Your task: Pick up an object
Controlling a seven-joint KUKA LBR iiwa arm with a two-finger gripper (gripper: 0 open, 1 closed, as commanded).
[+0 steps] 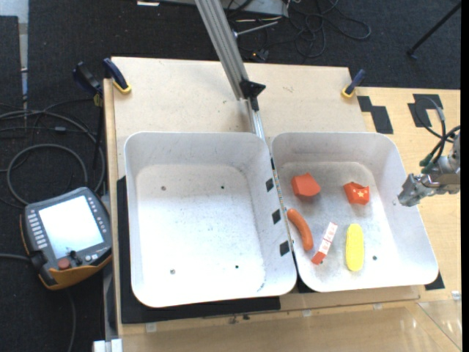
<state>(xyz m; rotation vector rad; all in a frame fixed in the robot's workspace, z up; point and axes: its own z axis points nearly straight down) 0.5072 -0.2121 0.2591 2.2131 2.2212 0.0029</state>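
Note:
The right bin (pixel 388 160) holds several objects. An orange-red block (pixel 306 185) lies near its middle and a small red piece (pixel 357 193) lies to its right. An orange sausage shape (pixel 300 229) lies beside the divider. A white and red stick (pixel 325 242) and a yellow oblong piece (pixel 355 247) rest near the front. My gripper (pixel 410 193) hangs at the right bin's right rim, apart from all the objects and nearest the small red piece. Nothing shows in its grasp.
The left bin (pixel 146 160) sits beside the right one, and they meet at a shared ridge. A slanted metal pole (pixel 223 39) crosses the back of the bench. A teach pendant (pixel 66 233) lies off the bench at left.

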